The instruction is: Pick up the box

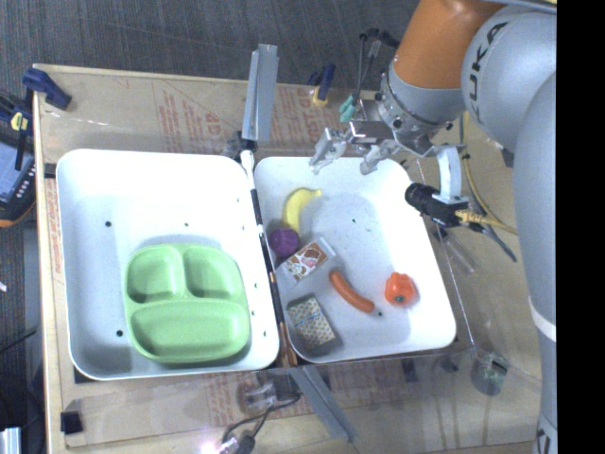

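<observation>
Light was bright and even from above, washing the two white bins (pixel 95 253) nearly featureless (mild glare on their floors). Soft shadows hugged the bin walls. Focus was fair overall, the picture grainy with slightly soft edges.

Gripper (pixel 347 154) aloft, jaws spread, empty

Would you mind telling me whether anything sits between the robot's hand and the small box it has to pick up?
Yes. The hand hovers over the right white bin's far edge, and the small patterned box lies nearer the camera. The yellow banana and the purple round fruit lie between them, the fruit right beside the box.
</observation>
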Available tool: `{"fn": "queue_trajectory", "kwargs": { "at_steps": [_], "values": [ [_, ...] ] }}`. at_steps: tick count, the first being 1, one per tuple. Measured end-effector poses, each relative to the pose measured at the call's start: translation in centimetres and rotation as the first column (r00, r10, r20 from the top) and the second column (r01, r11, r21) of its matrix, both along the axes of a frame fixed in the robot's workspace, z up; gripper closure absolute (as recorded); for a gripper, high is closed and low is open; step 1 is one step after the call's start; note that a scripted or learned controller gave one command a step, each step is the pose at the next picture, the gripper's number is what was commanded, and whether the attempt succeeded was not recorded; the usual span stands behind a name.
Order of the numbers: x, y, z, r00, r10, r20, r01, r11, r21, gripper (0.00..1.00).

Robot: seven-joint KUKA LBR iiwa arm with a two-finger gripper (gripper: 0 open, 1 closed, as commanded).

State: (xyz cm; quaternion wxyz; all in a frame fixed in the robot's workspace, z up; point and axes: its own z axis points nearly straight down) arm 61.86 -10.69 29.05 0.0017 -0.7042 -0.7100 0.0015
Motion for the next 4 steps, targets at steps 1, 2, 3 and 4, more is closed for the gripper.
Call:
{"fn": "queue_trajectory", "kwargs": {
  "at_steps": [1, 2, 3, 4],
  "values": [
    [-3.0, 0.3, -12.8, 0.993, 0.118, -0.002, -0.118, 0.993, -0.001, 0.0],
    [-7.0, -6.3, -12.2, 0.991, 0.135, 0.0, -0.135, 0.991, 0.001, 0.0],
    [-12.6, -10.4, -20.0, 0.988, 0.153, -0.001, -0.153, 0.988, 0.002, 0.0],
    [-13.2, -2.7, -19.7, 0.973, 0.229, 0.005, -0.229, 0.973, -0.012, 0.0]
  ]
}}
